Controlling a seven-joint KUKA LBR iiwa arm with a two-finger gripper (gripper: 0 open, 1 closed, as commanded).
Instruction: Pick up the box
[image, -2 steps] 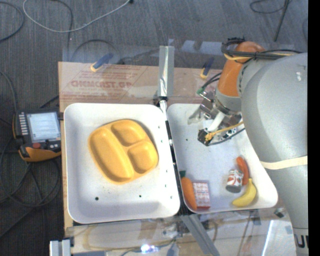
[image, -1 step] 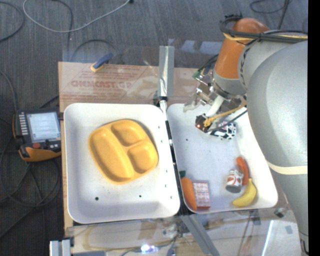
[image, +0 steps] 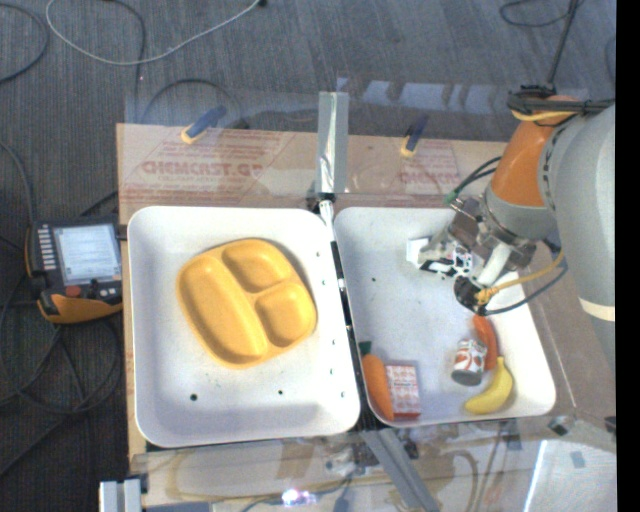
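Observation:
The box (image: 402, 388) is small, red and white, and lies flat near the front edge of the right bin (image: 400, 310), beside a carrot. My gripper (image: 437, 259) hangs over the far right part of that bin, well behind and to the right of the box. Nothing shows between its fingers.
An orange carrot (image: 375, 385) lies just left of the box. A banana (image: 490, 392), a small can (image: 467, 360) and a red-orange item (image: 486, 340) sit at the right bin's front right. A yellow divided plate (image: 247, 299) fills the left bin (image: 160, 400).

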